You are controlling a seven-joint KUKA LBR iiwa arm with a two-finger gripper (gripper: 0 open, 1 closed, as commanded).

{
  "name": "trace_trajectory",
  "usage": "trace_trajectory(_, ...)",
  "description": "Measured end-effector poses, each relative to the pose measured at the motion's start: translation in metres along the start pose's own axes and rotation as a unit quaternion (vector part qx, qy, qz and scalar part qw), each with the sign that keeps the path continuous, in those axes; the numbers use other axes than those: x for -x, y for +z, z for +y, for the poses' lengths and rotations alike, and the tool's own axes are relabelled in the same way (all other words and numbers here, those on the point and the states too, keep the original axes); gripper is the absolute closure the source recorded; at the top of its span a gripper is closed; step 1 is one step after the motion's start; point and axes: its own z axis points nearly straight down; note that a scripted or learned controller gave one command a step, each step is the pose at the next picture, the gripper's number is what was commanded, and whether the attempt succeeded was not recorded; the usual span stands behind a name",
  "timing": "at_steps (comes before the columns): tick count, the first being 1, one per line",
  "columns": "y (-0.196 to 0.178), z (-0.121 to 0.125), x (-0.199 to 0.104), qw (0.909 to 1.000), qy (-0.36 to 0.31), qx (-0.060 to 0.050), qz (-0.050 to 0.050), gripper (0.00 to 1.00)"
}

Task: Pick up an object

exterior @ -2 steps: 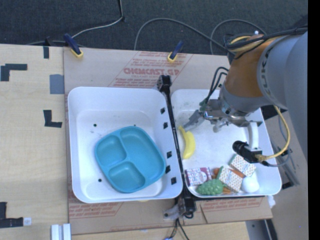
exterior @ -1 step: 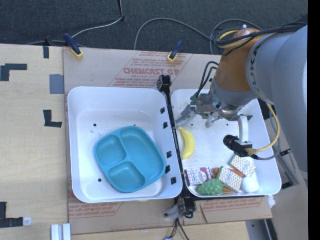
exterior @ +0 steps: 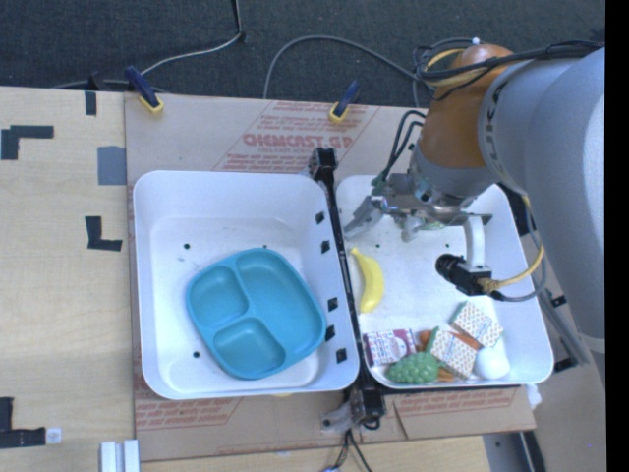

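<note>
My gripper (exterior: 385, 222) hangs over the back of the right bin (exterior: 521, 293), below the orange wrist band. Its two grey fingers stand apart, open, with only bare white bin floor between them. A yellow banana (exterior: 370, 280) lies just in front of the gripper, against the bin's left wall. Along the front of that bin lie a dark red snack packet (exterior: 388, 345), a green bumpy toy (exterior: 413, 368), two orange-and-white checked boxes (exterior: 477, 323), and a white egg-like ball (exterior: 491, 362). The gripper touches none of them.
The left bin (exterior: 157, 264) holds a blue divided plate (exterior: 256, 311). A black divider with clips (exterior: 334, 254) runs between the bins. A black fitting with a yellow cable (exterior: 462, 273) sits at the arm's side over the right bin. The arm's grey body covers the right side.
</note>
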Motion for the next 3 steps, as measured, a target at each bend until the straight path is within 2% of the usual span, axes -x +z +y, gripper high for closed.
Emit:
trace_trajectory(1, 0.0, -0.051, 0.02, 1.0, 0.001, 0.0, 0.0, 0.0)
trace_trajectory(2, 0.0, -0.036, 0.021, 1.0, 0.0, 0.0, 0.0, 0.0)
trace_trajectory(3, 0.0, -0.036, 0.021, 1.0, 0.0, 0.0, 0.0, 0.0)
